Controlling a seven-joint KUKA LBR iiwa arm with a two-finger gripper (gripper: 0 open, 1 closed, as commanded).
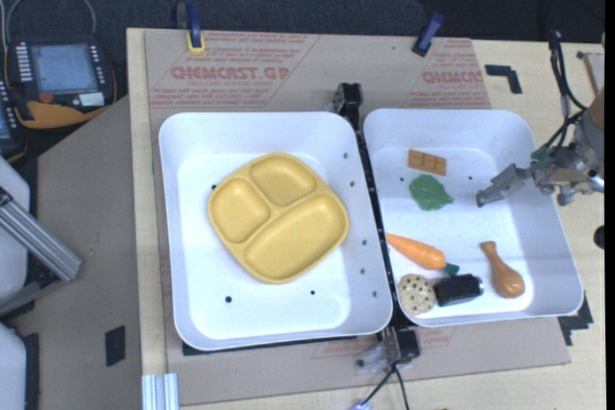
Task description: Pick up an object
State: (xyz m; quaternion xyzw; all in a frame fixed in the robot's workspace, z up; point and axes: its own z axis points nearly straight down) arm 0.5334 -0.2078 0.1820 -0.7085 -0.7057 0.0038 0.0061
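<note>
Far to the left of the fingers, we see the left shallow white plastic bin (183,235) on the tabletop (149,82), and in its middle lies a yellow plastic plate with three compartments (279,217). Just beside it stands the right shallow white plastic bin (548,302), the two bins touching along their inner walls.

In that right bin, well to the lower left of the fingers, an orange toy carrot with a green stub (416,251) lies at a slant, and below it a round speckled beige cookie (415,293) rests by the near wall. Just right of the cookie lies a small black block-shaped object (457,289). Up and to the left of the fingers we see a brown rectangular wafer-like biscuit (427,161), with a green leafy toy vegetable (430,193) just below it; this green piece is the thing nearest to the fingers' left. Below the fingers, near the right wall, lies a tan toy drumstick (503,271).

The fingers (492,191) reach in from the right, over the right bin's floor, apart from every object. They look close together with nothing between them, though we cannot tell for certain how far they are parted.
</note>
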